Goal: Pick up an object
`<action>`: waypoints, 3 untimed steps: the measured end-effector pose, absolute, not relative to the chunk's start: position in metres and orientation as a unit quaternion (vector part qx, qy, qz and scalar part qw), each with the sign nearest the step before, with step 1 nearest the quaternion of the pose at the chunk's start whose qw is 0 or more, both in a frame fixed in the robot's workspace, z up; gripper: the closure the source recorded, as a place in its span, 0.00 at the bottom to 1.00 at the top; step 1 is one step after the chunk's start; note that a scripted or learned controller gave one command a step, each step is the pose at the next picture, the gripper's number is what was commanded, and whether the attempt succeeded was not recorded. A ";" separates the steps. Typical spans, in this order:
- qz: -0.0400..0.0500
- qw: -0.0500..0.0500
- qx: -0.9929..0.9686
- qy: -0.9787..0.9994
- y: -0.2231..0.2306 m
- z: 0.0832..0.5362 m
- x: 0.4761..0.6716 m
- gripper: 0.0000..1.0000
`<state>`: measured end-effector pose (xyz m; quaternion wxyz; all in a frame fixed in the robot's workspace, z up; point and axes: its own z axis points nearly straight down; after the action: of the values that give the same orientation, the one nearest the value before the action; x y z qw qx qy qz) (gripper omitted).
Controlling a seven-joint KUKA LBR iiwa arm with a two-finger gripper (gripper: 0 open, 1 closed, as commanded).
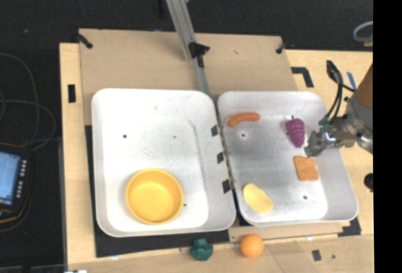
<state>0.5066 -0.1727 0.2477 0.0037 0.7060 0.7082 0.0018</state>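
Two white bins sit side by side on the bench. The left bin [107, 140] carries a single item: one yellow bowl [154, 196], low in the bin, toward its lower left.

The right bin [339, 203] has four items. One orange sausage-shaped piece [243, 119] lies near the upper left corner of that bin. One purple bunch of grapes [296, 130] sits toward the upper right. One orange square block [306, 169] lies just below the grapes on the right side. One pale yellow lemon-like piece [257, 198] rests at the lower left of that bin.

The arm comes in from the right edge of the frame, and the gripper [316, 142] is over the right side of the right bin, between the grapes and the orange block, just beside both. Nothing can be seen between its fingers; whether they are spread or closed cannot be told from here.

Outside the bins, along the bottom edge of the bench: one orange ball [252, 245] and one small dark green object [201, 250], near each other, just below the gap between the bins.

A grey metal rail [178, 8] runs down from the top centre of the frame toward the bins.
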 end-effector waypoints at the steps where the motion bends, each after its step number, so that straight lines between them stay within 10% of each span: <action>1: 0.002 0.001 0.704 0.710 -0.112 0.246 0.524 1.00; 3: 0.000 0.000 0.705 0.709 -0.011 0.243 0.563 1.00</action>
<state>0.5631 -0.0107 0.2430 0.0002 0.7049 0.7093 0.0004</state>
